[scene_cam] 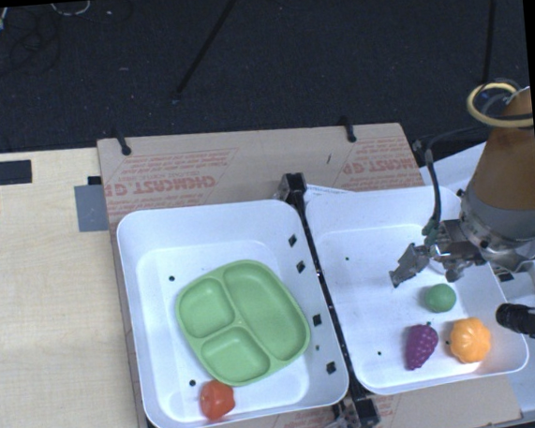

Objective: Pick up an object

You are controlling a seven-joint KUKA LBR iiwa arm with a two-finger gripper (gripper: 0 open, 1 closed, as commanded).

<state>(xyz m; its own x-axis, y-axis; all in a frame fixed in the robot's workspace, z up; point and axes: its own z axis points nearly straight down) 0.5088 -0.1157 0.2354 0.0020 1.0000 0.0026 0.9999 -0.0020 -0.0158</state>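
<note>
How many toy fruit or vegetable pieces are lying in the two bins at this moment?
4. In the right bin: a green round piece below the gripper, purple grapes and an orange piece. In the left bin: a red piece by the green divided plate. The arm might hide others.

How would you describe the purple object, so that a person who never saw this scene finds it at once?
Look in the right bin, along its near edge. Three small items cluster there: a green ball, an orange fruit and the purple grape bunch. The grape bunch is the leftmost, and the only purple, bumpy one.
</note>
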